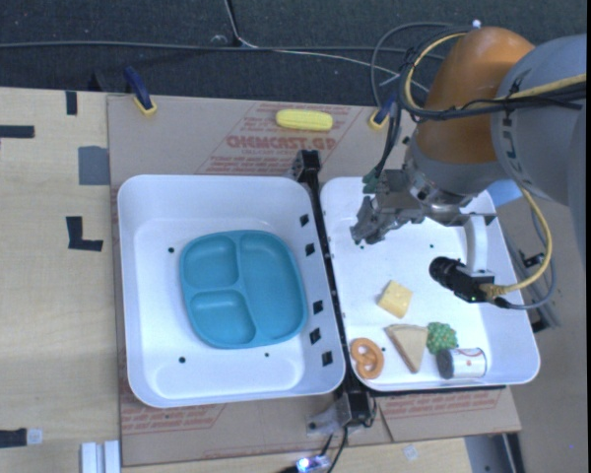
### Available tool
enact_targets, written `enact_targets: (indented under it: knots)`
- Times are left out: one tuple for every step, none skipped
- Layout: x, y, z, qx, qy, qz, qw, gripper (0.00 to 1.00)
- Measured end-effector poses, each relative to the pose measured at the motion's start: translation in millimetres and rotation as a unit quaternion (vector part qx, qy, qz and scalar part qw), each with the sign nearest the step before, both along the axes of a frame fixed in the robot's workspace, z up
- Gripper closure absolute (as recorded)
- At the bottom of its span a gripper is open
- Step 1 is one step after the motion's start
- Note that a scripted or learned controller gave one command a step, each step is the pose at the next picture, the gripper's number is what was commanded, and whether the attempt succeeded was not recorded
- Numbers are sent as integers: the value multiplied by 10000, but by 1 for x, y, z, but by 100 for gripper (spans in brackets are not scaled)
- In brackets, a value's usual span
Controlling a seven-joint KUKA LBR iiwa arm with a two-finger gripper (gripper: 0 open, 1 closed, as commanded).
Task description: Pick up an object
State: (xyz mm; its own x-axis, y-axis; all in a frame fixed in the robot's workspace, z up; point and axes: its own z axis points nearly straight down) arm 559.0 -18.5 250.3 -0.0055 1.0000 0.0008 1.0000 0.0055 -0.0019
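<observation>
Gripper (366,227) hangs low over the right bin (374,264), in its upper left corner, close to the wall shared with the left bin (148,264). Can't tell how far open it is, or whether it has hold of anything; it reads as one dark mass against the white floor. Arm (473,97) comes in from the right, its orange band above the far side of the right bin.

All small objects sit in the near half of the right bin, apart from the gripper. Cheese (395,298) is a yellow cube near the bin's middle, the closest object to the gripper. Pretzel (365,358) lies in the near left corner. Bread (409,345) is a tan wedge just right of the pretzel. Broccoli (439,337) is touching or just beside the bread's right edge. Can (463,363) lies on its side by the near wall, just beside the broccoli.

The left bin holds a blue plate (241,289) with three compartments, lying flat near the centre. Yellow piece (303,119) lies on the cardboard (266,146) beyond both bins, outside them.
</observation>
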Motion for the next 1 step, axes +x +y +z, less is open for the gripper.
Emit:
enact_targets:
  knots:
    - [-4,53,0,3,-1,7,10000,100]
